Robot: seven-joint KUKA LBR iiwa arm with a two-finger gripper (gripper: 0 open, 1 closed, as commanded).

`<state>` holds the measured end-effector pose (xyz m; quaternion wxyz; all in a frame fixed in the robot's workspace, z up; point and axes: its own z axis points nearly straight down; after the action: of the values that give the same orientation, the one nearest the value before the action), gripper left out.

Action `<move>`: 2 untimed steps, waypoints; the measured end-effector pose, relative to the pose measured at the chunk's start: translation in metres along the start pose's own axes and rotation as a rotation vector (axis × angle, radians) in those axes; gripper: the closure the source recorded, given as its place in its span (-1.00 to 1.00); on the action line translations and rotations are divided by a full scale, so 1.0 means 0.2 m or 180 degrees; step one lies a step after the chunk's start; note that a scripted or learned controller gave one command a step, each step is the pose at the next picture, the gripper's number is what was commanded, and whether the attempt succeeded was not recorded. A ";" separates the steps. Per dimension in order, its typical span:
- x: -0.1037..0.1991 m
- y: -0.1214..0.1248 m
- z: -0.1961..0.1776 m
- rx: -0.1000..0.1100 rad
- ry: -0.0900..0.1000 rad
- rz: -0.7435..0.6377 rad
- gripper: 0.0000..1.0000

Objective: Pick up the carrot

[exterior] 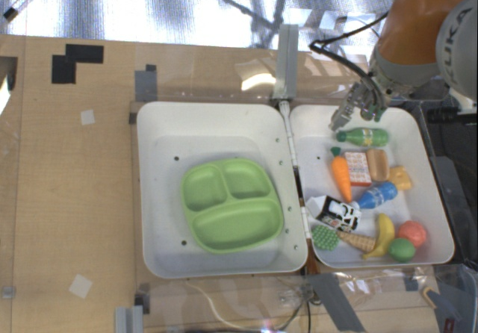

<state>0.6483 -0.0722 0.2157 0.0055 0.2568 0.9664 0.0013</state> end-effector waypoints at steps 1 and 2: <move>0.00 -0.01 0.01 0.0009 0.0013 0.0001 -1.00; 0.14 -0.13 0.60 0.0002 0.0004 -0.0227 -1.00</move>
<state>0.6134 -0.0809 0.0954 0.0049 0.2222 0.9750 0.0010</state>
